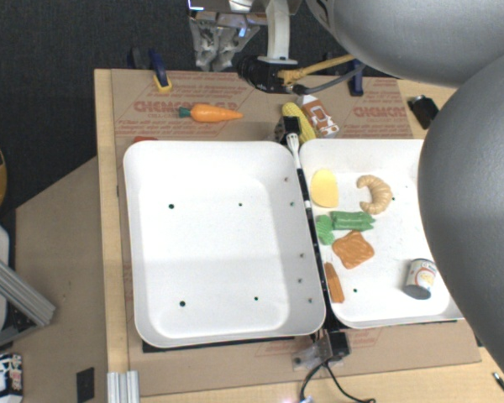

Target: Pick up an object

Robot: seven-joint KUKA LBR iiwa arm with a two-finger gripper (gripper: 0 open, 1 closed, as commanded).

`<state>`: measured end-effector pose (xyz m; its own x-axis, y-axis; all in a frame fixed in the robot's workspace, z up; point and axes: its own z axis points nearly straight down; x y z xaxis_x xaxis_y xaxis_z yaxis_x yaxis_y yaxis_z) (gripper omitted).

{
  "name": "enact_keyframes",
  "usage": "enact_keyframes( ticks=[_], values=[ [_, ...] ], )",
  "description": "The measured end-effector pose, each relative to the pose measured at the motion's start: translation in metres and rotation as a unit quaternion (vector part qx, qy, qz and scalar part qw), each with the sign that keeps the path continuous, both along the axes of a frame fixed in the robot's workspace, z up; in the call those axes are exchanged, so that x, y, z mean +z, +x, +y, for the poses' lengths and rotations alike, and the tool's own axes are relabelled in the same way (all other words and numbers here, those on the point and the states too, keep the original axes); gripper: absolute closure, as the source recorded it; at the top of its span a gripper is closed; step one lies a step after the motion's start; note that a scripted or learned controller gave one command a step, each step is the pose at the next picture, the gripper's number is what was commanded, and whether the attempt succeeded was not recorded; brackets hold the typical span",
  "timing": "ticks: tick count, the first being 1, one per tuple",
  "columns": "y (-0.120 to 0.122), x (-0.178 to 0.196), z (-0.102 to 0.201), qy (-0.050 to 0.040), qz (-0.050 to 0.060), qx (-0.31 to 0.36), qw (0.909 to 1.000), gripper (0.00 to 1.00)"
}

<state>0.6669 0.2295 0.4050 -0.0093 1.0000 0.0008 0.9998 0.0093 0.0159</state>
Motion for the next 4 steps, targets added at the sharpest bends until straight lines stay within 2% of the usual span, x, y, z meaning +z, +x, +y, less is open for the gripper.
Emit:
enact_keyframes(
  ticks=[4],
  values=[
    [0.0,0.043,0.004,0.0004,-0.007,0.003,1.0,1.0]
  ],
)
